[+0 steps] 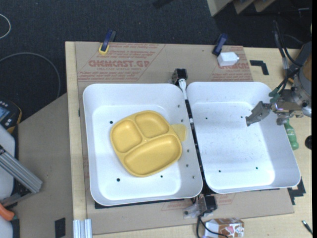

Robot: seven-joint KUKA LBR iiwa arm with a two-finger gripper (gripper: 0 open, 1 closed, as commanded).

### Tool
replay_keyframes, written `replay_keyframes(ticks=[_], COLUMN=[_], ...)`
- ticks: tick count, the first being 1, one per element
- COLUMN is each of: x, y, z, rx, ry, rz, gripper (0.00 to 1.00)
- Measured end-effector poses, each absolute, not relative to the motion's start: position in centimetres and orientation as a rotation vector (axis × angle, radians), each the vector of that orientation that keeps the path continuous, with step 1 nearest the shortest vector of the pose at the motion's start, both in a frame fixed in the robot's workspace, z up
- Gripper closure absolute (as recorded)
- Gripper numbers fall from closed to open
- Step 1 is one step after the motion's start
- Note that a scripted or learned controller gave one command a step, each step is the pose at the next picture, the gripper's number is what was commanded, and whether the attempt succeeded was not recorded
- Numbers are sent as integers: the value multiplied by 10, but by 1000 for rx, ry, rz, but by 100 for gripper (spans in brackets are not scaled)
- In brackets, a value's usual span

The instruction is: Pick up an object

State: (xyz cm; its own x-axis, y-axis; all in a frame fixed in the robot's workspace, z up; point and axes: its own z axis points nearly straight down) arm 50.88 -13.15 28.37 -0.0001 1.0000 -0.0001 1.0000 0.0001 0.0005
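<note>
My pincer (pixel 257 114) hangs over the right of two shallow white plastic bins (pixel 237 182); whether it's parted, I cannot tell. One yellow three-compartment plastic plate (pixel 145 143) sits well left. Desk (pixel 124 66) cardboard reads "CHEMCAST".

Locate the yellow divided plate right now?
The yellow divided plate lies in the left bin, roughly centred and tilted, its right edge toward the divider beside the right bin. The gripper is over the right bin.
</note>
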Motion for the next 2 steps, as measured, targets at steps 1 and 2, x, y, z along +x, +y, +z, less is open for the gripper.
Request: replay_keyframes(ticks=[1,2], x=[479,480], y=[-67,-69], z=[340,349], rx=[2214,2217], ry=[2225,2221], rz=[4,4], gripper=[0,100])
